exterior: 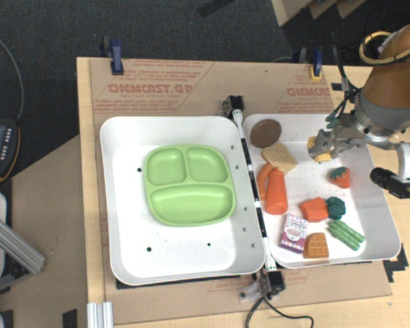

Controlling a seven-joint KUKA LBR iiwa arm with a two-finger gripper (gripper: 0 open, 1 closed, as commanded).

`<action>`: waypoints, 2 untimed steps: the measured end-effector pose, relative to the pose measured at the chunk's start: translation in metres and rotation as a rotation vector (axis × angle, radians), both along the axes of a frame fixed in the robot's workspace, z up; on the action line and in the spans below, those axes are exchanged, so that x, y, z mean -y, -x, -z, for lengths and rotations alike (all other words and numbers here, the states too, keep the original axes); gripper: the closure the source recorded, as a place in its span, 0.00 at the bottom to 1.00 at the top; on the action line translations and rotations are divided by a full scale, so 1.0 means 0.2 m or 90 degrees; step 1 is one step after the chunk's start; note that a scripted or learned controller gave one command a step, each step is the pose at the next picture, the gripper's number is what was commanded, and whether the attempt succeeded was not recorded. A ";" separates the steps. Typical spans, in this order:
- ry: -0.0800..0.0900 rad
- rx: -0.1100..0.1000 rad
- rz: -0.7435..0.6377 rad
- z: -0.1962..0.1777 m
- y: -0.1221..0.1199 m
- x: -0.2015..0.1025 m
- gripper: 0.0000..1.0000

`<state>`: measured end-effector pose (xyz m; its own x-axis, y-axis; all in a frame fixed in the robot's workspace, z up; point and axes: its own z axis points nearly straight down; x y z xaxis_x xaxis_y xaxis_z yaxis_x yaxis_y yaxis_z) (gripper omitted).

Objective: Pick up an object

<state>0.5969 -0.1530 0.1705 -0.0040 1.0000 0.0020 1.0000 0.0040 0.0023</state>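
Jaws: gripper (326, 149) hangs low over the right bin's (297, 124) far side; whether it is open or closed cannot be told, with a small yellowish bit showing at its tip.
Edges: right bin's far rim lies just behind the gripper; bare white floor beneath it.
Objects: bread slice (279, 156) just left, brown disc (265, 132) beyond it; orange bottle (276, 190), waffle (316, 245) and green vegetable (346, 234) nearer the front.
Left bin: green divided plate (189, 184).

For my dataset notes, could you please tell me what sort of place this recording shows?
Probably a robotics lab bench set up for grasping trials: two white bins sit on a clamped board, one holding a green divided plate, the other toy food such as an orange bottle, under the arm's tool.
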 end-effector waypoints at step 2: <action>0.003 0.000 0.005 -0.30 0.07 -0.16 1.00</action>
<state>0.5830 -0.1201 0.2306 0.0040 1.0000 -0.0022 1.0000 -0.0040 0.0031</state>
